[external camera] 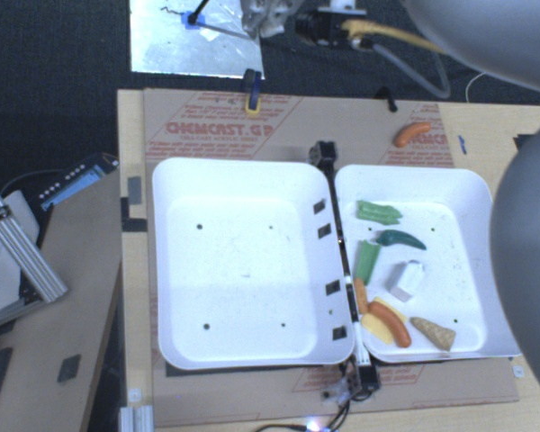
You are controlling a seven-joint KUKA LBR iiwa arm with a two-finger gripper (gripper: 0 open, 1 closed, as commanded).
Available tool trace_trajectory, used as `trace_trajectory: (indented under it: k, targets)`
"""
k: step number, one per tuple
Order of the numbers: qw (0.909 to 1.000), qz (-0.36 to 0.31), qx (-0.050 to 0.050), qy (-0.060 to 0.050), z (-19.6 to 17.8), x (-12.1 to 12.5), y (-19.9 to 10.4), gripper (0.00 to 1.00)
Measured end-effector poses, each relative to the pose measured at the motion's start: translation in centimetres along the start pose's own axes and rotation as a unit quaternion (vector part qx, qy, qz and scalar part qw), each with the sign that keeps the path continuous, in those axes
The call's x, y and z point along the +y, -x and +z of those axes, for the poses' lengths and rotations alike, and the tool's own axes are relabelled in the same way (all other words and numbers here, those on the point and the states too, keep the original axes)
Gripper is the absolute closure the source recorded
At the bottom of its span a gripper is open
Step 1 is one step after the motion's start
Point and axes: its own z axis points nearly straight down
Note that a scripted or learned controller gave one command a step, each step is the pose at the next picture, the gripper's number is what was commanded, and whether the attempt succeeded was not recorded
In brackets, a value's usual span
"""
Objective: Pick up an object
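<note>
The desk [207, 120] carries two shallow white bins pressed side to side, and the black clips down their shared rim appear to keep them joined. Take the right bin [468, 196] as the landmark: every loose piece but one lies inside it, gathered toward its left wall, which suits a program that must choose any one of them. The left bin [243, 259] touches its left wall.

The grey arm [486, 16] arches over the scene beyond the right bin's far edge, and its bulk also looms over that bin's right rim. The hand [268, 12] hangs far past the bin's far-left corner, well apart from all the objects; how wide it stands I cannot tell, and nothing is visible in it.

Inside the right bin, from larger to smaller: a white block [407, 279] near the middle, a pale green piece [378, 211] toward the far side, a dark green pepper [401, 238] just nearer, a green stick [367, 259] by the left wall, an orange sausage [390, 322] beside a yellow piece [374, 328] at the near-left, and a tan wedge [435, 333] near the front. Another orange sausage [412, 133] lies on the desk beyond the far rim.
</note>
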Motion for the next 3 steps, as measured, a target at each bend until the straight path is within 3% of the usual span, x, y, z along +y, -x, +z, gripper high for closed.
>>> trace_trajectory:
  k: [1, 2, 3]
  targets:
    - [1.0, 0.006, -0.003, -0.006, -1.1, 0.5, 8.5, 1.0]
    - [0.9999, 0.002, -0.004, -0.016, 15.5, -2.2, 6.4, 1.0]
    - [1.0, 0.002, 0.0, 0.002, -2.1, -2.2, 7.9, 1.0]
